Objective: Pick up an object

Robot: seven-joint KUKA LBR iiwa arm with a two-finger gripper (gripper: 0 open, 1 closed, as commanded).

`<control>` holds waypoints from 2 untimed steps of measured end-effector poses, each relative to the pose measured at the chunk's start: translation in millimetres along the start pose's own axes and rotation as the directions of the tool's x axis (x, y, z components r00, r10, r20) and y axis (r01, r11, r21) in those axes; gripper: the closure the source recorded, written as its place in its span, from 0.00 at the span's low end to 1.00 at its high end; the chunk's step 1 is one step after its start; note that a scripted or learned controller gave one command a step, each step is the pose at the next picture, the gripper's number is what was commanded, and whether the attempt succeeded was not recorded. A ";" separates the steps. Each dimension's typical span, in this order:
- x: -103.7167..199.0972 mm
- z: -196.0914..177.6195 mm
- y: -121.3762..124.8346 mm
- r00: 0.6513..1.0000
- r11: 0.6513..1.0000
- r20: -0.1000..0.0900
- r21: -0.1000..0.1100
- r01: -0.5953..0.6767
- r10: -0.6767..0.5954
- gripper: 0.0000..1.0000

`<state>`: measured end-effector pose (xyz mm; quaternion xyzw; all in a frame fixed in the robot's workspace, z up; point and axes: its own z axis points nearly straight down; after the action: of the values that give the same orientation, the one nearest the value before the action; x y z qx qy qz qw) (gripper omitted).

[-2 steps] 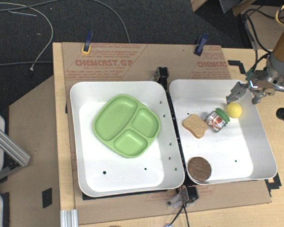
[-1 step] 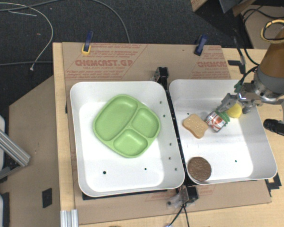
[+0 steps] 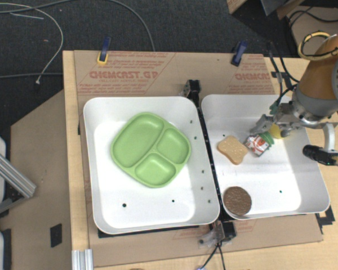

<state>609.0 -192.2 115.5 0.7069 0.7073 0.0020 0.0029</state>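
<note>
In the right bin point(image 3: 304, 201), a small red, white and green packet point(image 3: 258, 144) lies near the middle. My gripper point(image 3: 267, 129) hangs right over its upper right end, on the grey arm with the orange band point(image 3: 321, 75) that reaches in from the right. Whether the gripper touches the packet is hidden by the wrist. A tan toast-shaped piece point(image 3: 232, 149) lies just left of the packet. A brown round disc point(image 3: 237, 200) sits at the bin's front left corner.
The left bin point(image 3: 101, 207) holds a green divided plate point(image 3: 151, 149) at its centre. A black divider with clamps point(image 3: 205, 151) runs between the bins. Cables and a black fitting point(image 3: 321, 153) hang by the arm at the right bin's right edge.
</note>
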 end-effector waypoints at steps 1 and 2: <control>-1.9 5.7 1.8 1.000 1.000 0.005 -0.007 -0.001 0.001 0.00; 0.0 0.6 -0.6 1.000 1.000 0.000 0.003 0.000 0.000 1.00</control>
<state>608.3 -192.1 114.9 0.7069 0.7073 0.0010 0.0019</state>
